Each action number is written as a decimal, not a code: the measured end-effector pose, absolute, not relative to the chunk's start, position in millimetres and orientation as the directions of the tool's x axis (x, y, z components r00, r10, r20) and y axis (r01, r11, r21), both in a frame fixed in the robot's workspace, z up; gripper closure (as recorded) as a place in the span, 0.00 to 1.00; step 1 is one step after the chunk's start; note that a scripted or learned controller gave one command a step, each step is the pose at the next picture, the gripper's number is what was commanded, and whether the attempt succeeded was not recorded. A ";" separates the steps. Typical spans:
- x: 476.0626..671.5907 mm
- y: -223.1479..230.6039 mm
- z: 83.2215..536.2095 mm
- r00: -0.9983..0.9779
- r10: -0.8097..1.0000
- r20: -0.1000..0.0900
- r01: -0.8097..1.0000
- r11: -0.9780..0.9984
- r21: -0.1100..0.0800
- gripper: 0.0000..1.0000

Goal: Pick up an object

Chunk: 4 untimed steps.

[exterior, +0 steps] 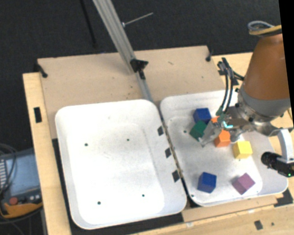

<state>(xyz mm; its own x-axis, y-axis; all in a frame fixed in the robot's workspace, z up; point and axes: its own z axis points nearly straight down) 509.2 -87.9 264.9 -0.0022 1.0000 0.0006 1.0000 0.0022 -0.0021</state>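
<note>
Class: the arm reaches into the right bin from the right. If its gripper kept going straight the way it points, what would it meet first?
Probably the green block, which lies just off the gripper tip on its left. Height is unclear from above, so it might meet the right bin floor instead.

Green block [197, 130]: right bin, far-left part, just beside the blue block [202, 115].
Orange block [222, 138]: right of green.

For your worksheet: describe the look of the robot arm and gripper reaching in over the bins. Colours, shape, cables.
The arm is a thick rounded body, orange above and grey below. Dark cables loop along its side toward the wrist. The gripper is a small grey metal piece with a bluish light beside it.
</note>
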 end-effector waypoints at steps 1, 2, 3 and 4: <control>509.8 -88.2 266.7 0.001 1.000 0.000 1.000 -0.001 0.003 0.00; 505.3 -94.3 222.1 0.002 1.000 -0.001 1.000 -0.002 -0.004 0.00; 511.2 -94.5 161.2 0.002 1.000 0.000 1.000 -0.002 -0.005 0.00; 501.7 -98.1 102.3 0.002 1.000 0.000 1.000 -0.002 -0.006 0.00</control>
